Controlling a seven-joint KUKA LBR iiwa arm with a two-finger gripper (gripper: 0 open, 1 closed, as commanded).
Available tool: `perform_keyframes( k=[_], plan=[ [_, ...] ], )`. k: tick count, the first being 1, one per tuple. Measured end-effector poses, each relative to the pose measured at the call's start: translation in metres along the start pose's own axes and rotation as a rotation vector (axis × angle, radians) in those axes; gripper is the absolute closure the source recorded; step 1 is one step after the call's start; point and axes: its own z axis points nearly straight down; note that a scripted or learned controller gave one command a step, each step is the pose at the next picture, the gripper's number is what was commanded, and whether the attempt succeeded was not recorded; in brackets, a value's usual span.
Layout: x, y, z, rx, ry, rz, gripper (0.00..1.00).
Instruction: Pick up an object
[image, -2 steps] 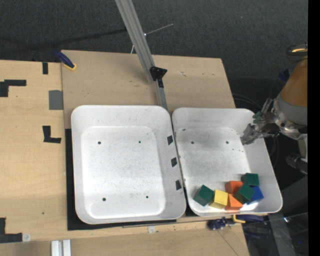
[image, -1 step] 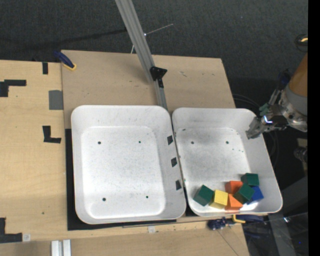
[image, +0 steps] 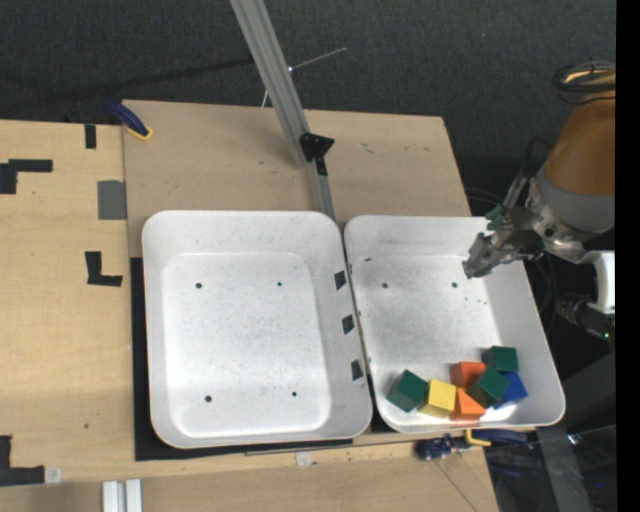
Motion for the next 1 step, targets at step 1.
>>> perform_keyframes(
  k=[1],
  plan=[
    [0.0561,-0.0056,-0.0046,0.002,0.001,0.000,1.00]
  ],
)
